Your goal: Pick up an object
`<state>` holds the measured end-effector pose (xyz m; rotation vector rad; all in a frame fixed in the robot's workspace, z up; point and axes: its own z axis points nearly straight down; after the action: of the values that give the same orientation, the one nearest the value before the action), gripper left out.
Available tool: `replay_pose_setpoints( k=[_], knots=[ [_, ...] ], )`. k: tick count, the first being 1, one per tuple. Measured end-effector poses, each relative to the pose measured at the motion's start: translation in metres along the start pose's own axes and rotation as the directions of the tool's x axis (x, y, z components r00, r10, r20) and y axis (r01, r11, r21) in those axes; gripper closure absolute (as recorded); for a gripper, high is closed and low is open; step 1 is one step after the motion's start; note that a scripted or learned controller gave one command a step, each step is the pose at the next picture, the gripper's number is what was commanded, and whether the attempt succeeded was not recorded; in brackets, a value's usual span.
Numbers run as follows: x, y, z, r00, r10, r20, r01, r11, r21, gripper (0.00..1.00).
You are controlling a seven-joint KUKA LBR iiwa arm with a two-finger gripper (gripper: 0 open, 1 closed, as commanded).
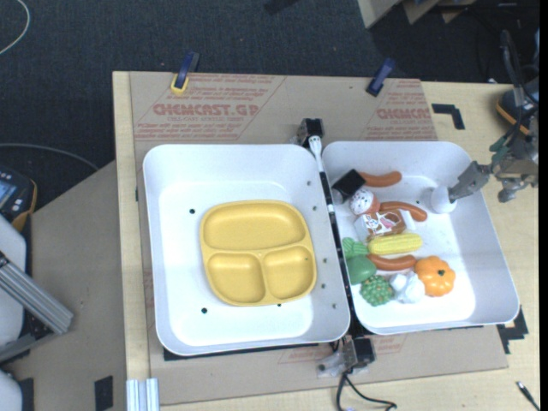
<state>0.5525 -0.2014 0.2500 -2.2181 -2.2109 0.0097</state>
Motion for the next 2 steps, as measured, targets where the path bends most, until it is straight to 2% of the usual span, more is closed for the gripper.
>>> replay_pose_setpoints(
  k=[1, 2],
  knots=[
    [0.000, 0.002, -0.007, 1.000, -0.003, 0.003, 0.003, 1.000, -0.012, 0.00],
    [-0.003, 0.005, 0.037, 1.000, -0.003, 0.001, 0.003, 1.000, -0.006, 0.00]
  ],
)
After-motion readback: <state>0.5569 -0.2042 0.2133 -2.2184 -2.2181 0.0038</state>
